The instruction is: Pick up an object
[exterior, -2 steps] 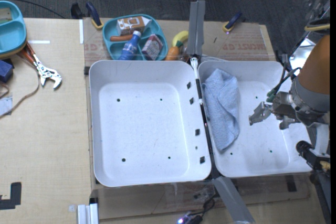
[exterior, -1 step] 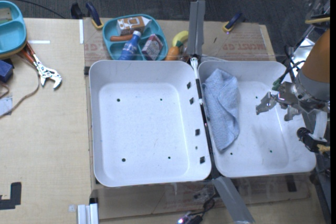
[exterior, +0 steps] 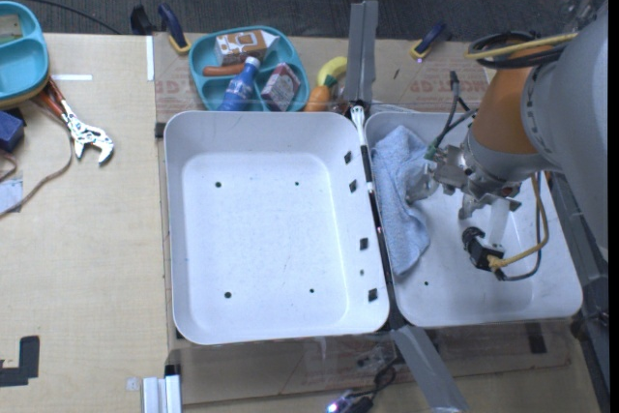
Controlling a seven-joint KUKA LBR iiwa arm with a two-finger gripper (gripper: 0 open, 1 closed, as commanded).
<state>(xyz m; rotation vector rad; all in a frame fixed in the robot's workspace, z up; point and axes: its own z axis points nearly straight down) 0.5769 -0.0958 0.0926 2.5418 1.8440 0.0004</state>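
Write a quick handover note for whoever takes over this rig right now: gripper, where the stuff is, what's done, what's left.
Gripper: low in the right bin, at the right edge of the blue-grey cloth.
Cloth: crumpled along that bin's left side, resting on the bin floor.
Left bin: beside it, no arm over it.
Done: arm is down at the cloth.
Left: no lift visible; the pick remains to be confirmed.

Grey arm (exterior: 542, 111) over right bin (exterior: 542, 290), blue cloth (exterior: 398, 198) at its left side
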